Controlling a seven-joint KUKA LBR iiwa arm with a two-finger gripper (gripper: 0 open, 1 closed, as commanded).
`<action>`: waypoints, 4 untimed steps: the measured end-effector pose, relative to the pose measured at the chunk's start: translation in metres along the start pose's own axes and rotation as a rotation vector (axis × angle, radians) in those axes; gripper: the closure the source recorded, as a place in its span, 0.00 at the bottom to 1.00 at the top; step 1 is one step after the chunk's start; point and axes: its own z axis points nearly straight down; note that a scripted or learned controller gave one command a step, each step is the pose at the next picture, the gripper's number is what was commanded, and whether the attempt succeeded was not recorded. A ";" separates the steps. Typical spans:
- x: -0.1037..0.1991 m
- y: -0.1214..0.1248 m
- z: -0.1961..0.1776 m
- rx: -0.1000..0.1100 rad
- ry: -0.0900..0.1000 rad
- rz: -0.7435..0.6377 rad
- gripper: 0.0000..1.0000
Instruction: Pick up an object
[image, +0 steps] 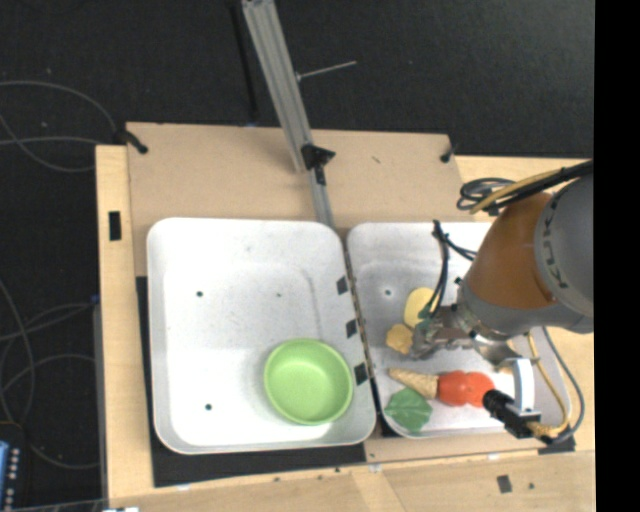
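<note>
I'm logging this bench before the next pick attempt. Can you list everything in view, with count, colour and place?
Bins: two, white, side by side on the bench; left bin, right bin.
Bowl: one, light green, near corner of the left bin.
Yellow object: one, middle of the right bin, beside the gripper.
Tan piece: one, just below the yellow object.
Cone-shaped object: one, tan, near part of the right bin.
Red-orange object: one, right of the cone.
Green object: one, near edge of the right bin.
Metal pole: one, grey, behind the bins.
Arm: one, grey and orange, over the right bin.
Gripper: one, low among the objects.
</note>
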 end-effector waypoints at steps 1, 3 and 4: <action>-0.003 0.005 -0.064 -0.005 -0.003 -0.010 1.00; -0.004 0.009 -0.172 -0.005 -0.003 -0.011 1.00; 0.053 0.016 -0.158 0.003 -0.002 -0.013 1.00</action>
